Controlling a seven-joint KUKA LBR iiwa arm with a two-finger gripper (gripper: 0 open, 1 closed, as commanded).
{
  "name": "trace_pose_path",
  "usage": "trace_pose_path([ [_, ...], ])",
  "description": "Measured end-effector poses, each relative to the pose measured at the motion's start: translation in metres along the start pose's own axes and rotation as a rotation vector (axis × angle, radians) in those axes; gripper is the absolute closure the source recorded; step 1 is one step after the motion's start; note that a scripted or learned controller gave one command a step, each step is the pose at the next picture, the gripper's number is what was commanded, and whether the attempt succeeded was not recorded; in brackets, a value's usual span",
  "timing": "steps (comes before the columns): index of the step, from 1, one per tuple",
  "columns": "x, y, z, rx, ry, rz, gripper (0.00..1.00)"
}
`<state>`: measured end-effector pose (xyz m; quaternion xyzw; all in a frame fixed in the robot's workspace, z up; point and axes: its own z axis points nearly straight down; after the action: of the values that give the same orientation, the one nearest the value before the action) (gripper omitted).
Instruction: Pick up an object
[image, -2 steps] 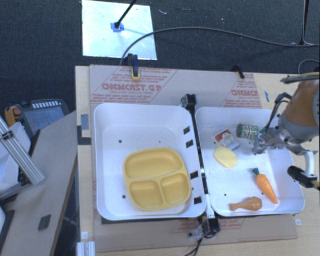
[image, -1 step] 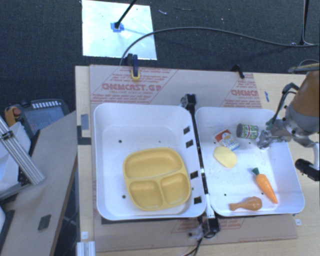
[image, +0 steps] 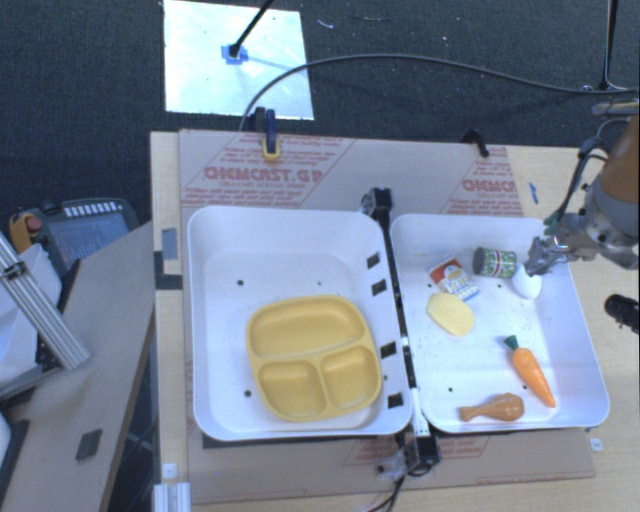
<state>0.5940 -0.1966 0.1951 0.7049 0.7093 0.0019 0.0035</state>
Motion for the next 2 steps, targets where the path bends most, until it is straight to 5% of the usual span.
trace_pose_path([
  [1,0.0,0.002,-0.042,0.002,0.001,0.001,1.0],
  [2,0.043,-0.003,-0.038,0.007,0.003,-0.001,1.0],
])
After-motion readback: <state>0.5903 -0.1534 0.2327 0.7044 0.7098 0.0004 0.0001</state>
